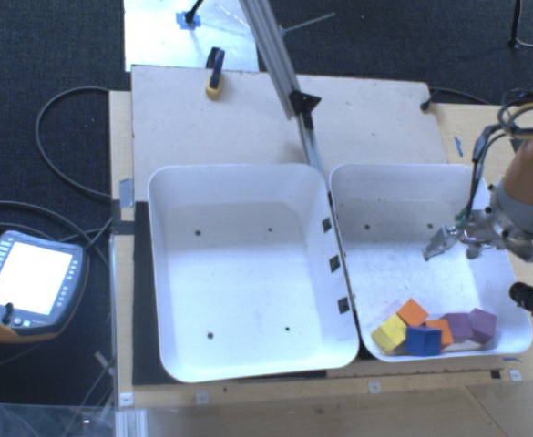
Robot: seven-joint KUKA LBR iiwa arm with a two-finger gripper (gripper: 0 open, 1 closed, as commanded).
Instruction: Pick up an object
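Camera view: two white bins side by side on the bench; the left bin [170, 271] carries no blocks, the right bin [375, 198] holds a huddle of small blocks at its near edge. From left: yellow block [388, 334], blue block [423, 340], orange block [412, 312] behind them, a second orange one [441, 329] partly covered, then two purple blocks [458, 326] [483, 323] against the near right corner. All touch or nearly touch; several sit tilted. The gripper [457, 240] hangs over the right bin's middle-right, well apart from the pile and above it, with nothing between its fingers; whether they stand wide or narrow I cannot tell at this angle. Judgement: the blocks look light, rigid or foam-like, matte, not fragile, unlikely to slip. Crowding is the trouble. Best candidate seems the yellow block at the pile's left end, or the upper orange one, each with free faces; pinch across opposite flat sides, not corners.
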